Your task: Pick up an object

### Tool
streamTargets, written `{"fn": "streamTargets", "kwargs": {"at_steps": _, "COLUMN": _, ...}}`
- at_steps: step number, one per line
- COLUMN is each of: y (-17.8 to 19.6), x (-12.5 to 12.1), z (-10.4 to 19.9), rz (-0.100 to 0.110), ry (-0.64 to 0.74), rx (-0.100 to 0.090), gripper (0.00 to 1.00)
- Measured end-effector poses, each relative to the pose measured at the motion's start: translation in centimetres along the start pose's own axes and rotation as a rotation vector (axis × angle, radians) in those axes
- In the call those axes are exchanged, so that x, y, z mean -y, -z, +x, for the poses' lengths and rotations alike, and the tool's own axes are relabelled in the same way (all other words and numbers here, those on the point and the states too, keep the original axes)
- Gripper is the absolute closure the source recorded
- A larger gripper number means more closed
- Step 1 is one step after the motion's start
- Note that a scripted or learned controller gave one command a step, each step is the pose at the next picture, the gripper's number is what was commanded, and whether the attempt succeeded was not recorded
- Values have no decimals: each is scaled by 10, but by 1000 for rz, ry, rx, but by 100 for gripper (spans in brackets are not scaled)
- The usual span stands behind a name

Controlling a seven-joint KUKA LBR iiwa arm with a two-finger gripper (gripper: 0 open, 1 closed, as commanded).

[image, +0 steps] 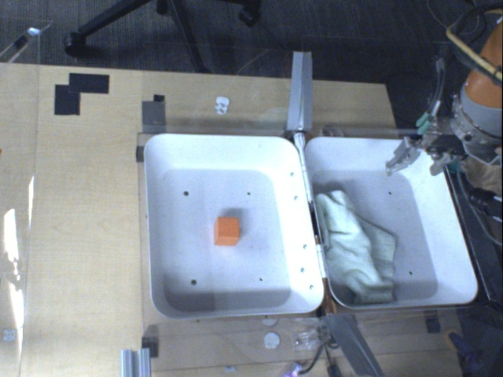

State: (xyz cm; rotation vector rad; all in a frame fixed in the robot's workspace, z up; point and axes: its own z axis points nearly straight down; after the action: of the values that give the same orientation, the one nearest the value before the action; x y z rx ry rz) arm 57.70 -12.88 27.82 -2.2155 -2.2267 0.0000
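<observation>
My view is evenly lit from above and a little soft, with grain throughout. Glare streaks the clear panel (17, 234) at left, and the bins (228, 151) throw faint shadows.

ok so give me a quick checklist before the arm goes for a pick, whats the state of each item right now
1. Target in view: ok. An orange cube sits alone near the middle of the left bin.
2. Second candidate: ok. A crumpled white cloth lies in the right bin, against its left wall.
3. Gripper carrying nothing: ok. No object shows between the fingers.
4. Gripper position: not ok for a grasp. It sits at the right bin's upper right corner, away from both objects.
5. Finger opening: cannot tell at this size.
6. Path to the cube: ok, as nothing stands around it.
</observation>
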Motion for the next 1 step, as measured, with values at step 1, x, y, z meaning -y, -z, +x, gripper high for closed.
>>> {"fn": "streamTargets", "kwargs": {"at_steps": 1, "y": -122, "x": 29, "z": -6, "rz": 2, "ry": 1, "rx": -1, "gripper": 0}}
